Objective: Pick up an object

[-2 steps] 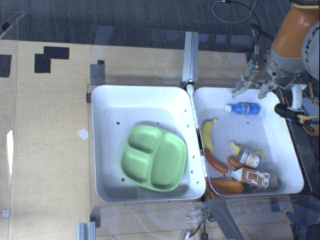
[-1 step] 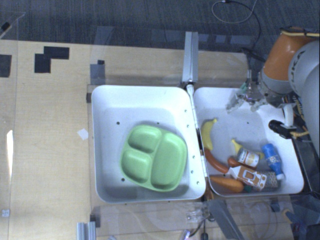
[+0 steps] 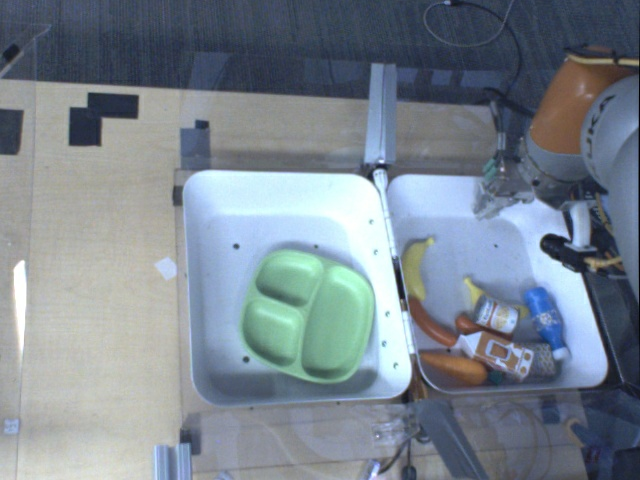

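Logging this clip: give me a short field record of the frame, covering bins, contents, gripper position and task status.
left bin: holds a green divided plate
right bin: holds a banana, a small jar, a blue bottle, a carton and orange-red toy foods along the near side
gripper: above the far right part of the right bin, apart from the items
held object: none seen between the fingers
task status: no object picked up yet
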Motion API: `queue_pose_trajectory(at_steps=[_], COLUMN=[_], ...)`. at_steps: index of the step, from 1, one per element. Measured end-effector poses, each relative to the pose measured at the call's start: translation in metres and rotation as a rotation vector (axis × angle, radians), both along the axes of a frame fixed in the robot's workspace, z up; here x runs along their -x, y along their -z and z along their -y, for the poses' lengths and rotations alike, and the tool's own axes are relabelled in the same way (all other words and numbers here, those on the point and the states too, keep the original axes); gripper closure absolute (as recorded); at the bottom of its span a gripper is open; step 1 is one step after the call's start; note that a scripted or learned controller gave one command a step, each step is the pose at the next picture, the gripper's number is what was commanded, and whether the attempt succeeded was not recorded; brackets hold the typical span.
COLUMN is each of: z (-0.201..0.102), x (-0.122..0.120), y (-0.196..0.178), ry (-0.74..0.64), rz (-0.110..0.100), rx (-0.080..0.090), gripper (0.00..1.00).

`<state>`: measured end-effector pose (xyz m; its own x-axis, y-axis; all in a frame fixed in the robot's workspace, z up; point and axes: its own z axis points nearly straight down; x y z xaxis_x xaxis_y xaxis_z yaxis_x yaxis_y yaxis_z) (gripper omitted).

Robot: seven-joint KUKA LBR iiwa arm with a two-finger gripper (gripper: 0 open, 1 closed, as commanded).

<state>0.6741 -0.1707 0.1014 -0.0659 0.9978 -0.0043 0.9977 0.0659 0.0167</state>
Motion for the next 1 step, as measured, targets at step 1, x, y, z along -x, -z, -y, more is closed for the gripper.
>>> queue_pose_trajectory(at_steps=[1], z=[0.0089], x=[0.0347], y=[-0.1332], ry=[0.030], rz=[-0.007], rx=[-0.001], gripper=[1.00])
